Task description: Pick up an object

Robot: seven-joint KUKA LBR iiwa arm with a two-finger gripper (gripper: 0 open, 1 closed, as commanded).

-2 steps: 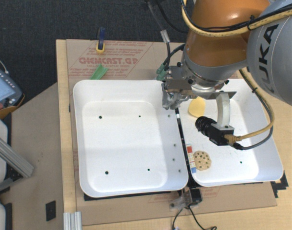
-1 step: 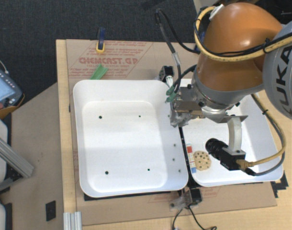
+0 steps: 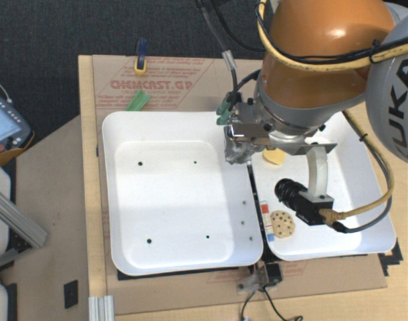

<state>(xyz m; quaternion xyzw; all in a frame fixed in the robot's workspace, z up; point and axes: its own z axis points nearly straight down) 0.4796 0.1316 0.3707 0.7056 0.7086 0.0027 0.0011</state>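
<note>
Beside hand, yellow piece

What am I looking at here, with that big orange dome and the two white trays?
The orange dome is a band on a robot arm, seen from a single camera fixed above the bench and looking down at a slant; the arm reaches in from the right. Below the dome sits its gripper, a two-finger claw for grabbing things, hanging over the inner edge of the right bin. Whether it holds anything can't be seen. The left bin shows small dark dots. The right one holds a pale yellow piece and a round speckled piece like a cookie. Both bins rest on a cardboard sheet.
</note>
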